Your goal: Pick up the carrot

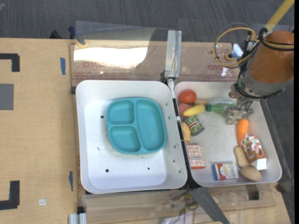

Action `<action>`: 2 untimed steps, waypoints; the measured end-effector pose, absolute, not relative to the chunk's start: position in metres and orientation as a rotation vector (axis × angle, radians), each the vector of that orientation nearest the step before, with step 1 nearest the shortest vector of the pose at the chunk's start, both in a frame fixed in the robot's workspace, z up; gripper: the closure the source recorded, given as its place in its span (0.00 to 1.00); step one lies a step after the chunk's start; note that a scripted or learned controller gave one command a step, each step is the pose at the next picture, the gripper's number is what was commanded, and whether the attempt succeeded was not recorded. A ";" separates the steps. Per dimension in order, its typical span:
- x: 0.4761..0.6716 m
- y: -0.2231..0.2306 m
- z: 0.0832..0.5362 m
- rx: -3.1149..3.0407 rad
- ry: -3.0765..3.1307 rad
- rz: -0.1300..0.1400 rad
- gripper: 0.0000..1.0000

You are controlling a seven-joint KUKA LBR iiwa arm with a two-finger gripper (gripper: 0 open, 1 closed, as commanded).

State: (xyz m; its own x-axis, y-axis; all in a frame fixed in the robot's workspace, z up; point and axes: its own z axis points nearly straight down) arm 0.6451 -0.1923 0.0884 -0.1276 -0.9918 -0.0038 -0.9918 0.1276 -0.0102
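Observation:
The orange carrot (pixel 242 129) lies in the right bin (pixel 275 171), near its right wall, pointing toward the back. My gripper (pixel 238 113) hangs just behind the carrot's upper end, low over the bin floor. Its fingers look open, with nothing between them. The grey arm with its orange band (pixel 273 55) rises behind it at the right.
Around the carrot are a red-and-white carton (pixel 254 152), two tan lumps (pixel 241 156) (pixel 251 173), a blue box (pixel 225 170) and a red box (pixel 195 155). A tomato (pixel 188 96), a yellow piece (pixel 194 110) and a green bottle (pixel 217 108) lie at the back left. A teal divided plate (pixel 137 125) sits in the left bin (pixel 88 139).

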 end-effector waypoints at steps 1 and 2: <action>0.631 -0.207 0.204 -2.321 2.104 -0.015 1.00; 0.629 -0.206 0.200 -2.325 2.103 -0.002 0.00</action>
